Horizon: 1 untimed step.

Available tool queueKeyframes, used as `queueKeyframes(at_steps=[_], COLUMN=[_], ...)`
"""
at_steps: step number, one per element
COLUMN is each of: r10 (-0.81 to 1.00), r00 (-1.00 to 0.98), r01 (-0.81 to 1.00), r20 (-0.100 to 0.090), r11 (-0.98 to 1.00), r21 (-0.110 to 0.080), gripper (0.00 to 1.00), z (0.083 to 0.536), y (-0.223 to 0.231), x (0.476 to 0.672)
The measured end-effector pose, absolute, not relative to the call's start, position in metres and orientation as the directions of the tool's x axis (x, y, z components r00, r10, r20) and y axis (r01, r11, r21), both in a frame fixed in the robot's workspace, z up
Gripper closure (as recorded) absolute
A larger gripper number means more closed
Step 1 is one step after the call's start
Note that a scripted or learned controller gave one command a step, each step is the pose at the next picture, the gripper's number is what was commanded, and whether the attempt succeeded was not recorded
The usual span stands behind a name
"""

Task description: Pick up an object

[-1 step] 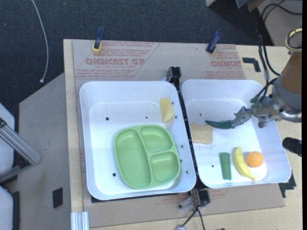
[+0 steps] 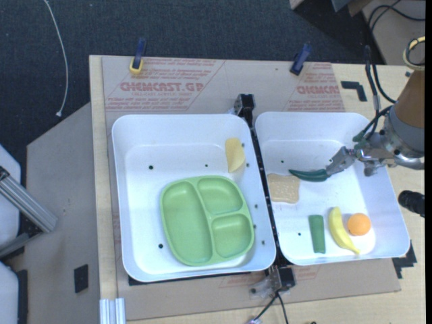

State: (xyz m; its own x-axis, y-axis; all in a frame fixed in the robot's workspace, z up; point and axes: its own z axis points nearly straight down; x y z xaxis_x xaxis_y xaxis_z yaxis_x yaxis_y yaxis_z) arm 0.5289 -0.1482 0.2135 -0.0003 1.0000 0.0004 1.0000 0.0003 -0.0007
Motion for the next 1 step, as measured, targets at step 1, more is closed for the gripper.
queueKeyframes(at_steps=[1], r10=[1.000], r00=[0.001], r01=[1.000], r20=[0.002], r11=[-0.001], r21=[-0.008], gripper=[0.00], z=[0.1512], y=[-0.1500], x=[0.5238])
